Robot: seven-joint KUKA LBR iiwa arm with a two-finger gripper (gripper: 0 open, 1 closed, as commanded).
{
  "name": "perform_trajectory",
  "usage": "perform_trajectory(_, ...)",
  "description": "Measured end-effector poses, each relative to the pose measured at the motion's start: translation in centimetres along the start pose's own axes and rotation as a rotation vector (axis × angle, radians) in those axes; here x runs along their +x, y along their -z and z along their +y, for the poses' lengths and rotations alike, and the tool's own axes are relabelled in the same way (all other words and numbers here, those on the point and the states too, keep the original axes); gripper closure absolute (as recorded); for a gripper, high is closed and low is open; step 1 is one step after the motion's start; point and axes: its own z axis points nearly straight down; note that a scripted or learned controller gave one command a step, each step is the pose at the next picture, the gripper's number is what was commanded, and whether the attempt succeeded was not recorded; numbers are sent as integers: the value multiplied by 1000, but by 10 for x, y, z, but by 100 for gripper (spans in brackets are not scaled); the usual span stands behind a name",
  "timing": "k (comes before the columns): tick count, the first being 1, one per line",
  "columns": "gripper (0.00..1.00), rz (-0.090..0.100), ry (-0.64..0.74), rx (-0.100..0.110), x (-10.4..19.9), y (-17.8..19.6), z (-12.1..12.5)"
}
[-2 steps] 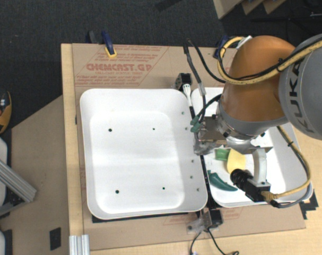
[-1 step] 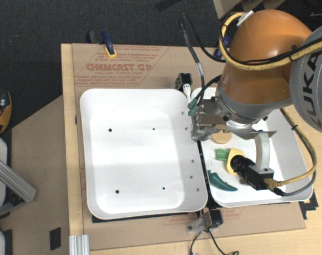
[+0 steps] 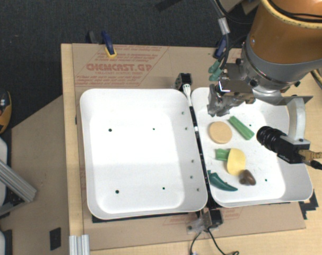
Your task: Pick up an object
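My gripper (image 3: 219,109) hangs over the back left of the right bin (image 3: 296,193), just above and behind a tan round disc (image 3: 220,133). A light green stick (image 3: 241,127) lies to the right of the disc. Nearer the front sit a small green block (image 3: 222,154), a yellow chunk (image 3: 236,161), a dark green curved pepper (image 3: 222,181) and a small brown lump (image 3: 247,178). Nothing shows between the fingers.
The left bin (image 3: 134,153) lies beside the right one, with a black divider strip (image 3: 195,137) between them. A black cylindrical fixture (image 3: 277,141) juts over the right bin's right side. Both bins rest on a cardboard sheet (image 3: 123,62).
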Motion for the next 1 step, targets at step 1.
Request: perform_trajectory(1, 100, -3, -1, 17, 3, -11, -1)
